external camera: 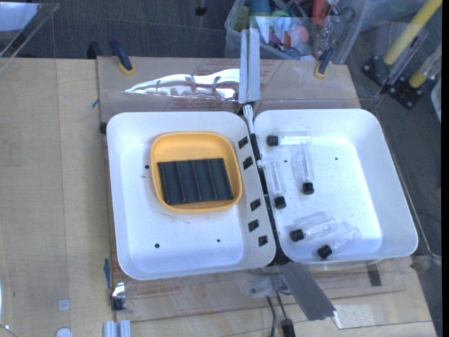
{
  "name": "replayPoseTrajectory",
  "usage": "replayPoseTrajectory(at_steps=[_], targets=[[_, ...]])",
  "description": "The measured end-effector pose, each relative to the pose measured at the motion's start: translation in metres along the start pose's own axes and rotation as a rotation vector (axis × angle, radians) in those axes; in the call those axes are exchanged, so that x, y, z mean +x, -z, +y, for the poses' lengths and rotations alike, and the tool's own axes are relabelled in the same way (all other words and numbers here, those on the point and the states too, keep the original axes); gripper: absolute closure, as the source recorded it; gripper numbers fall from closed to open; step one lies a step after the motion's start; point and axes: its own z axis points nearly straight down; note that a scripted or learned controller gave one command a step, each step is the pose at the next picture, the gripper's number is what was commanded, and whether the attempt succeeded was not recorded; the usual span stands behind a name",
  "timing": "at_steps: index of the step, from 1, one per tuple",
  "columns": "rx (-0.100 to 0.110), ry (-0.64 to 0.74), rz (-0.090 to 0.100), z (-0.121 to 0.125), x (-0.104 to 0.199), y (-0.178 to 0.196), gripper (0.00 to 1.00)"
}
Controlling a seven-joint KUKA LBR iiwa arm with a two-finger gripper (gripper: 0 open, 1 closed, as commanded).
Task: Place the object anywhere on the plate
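A yellow plate [163, 148] sits in the left white bin [133, 244], and a dark ribbed block [194, 181] lies flat on it. The right white bin [372, 188] holds several clear vials with black caps: one near the back [287, 140], one upright in the middle [305, 170], one along the divider [275, 187], and two near the front [312, 227] [338, 243].
A clear tub of colourful clutter [295, 12] stands behind the bins. A metal bar [249, 62] rises at the divider's far end. Blue clamps [123, 58] hold the backing board. Bare wooden bench lies left of the bins.
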Motion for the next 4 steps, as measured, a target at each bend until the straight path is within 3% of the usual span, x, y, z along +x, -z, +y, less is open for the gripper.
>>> replayPoseTrajectory(at_steps=[1, 3, 4], targets=[[-0.001, 0.264, -0.004, 0.003, -0.002, 0.000, 1.00], [-0.001, 0.987, -0.008, 0.007, -0.010, 0.000, 1.00], [-0.003, 1.359, -0.002, 0.007, -0.009, -0.053, 1.00]])
